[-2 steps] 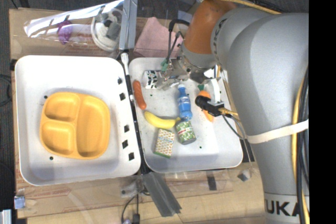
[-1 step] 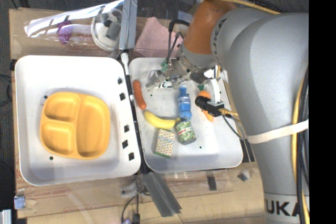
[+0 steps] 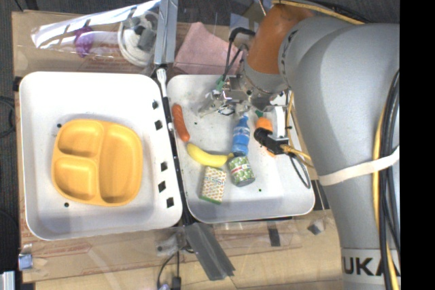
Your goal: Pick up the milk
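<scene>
Camera view: gripper (image 3: 219, 97) hangs over the far end of the right bin (image 3: 299, 204), fingers look spread with nothing between them, so I'd call this the approach step, no grasp yet. Milk (image 3: 213, 185), the small carton, lies near the bin's front edge beside the banana (image 3: 206, 155) and green can (image 3: 240, 170). Next move needs travel toward the front and a descent clear of those neighbours; left bin (image 3: 34, 214) carries just the yellow tray (image 3: 98, 161).

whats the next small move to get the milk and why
Probably shift the gripper toward the lower end of the right bin, then descend. It hangs near the bin's upper end, while what looks like the milk carton lies at the lower end, below the banana and beside the green can, untouched.
</scene>
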Robot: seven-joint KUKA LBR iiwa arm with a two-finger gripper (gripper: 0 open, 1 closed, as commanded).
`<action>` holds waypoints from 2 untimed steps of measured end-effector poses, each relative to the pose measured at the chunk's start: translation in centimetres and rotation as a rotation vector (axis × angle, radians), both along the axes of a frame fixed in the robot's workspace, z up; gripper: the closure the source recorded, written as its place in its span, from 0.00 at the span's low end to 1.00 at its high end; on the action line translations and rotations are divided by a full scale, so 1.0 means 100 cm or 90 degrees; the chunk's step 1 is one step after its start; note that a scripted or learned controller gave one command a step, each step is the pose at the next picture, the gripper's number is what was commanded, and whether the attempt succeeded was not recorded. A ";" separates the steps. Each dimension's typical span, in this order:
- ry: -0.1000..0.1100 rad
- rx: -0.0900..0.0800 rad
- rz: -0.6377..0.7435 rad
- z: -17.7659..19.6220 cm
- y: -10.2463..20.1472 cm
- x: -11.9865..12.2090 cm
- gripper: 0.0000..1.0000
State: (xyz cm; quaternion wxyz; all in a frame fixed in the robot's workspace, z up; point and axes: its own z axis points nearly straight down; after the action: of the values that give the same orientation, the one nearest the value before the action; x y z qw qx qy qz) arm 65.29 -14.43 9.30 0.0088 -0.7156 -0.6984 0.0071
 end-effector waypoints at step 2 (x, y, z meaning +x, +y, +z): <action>0.013 0.015 0.019 0.008 -0.044 0.000 1.00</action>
State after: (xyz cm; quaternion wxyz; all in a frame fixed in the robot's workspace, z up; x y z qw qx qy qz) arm 65.26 -18.85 10.15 0.0238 -0.7046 -0.7092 0.0063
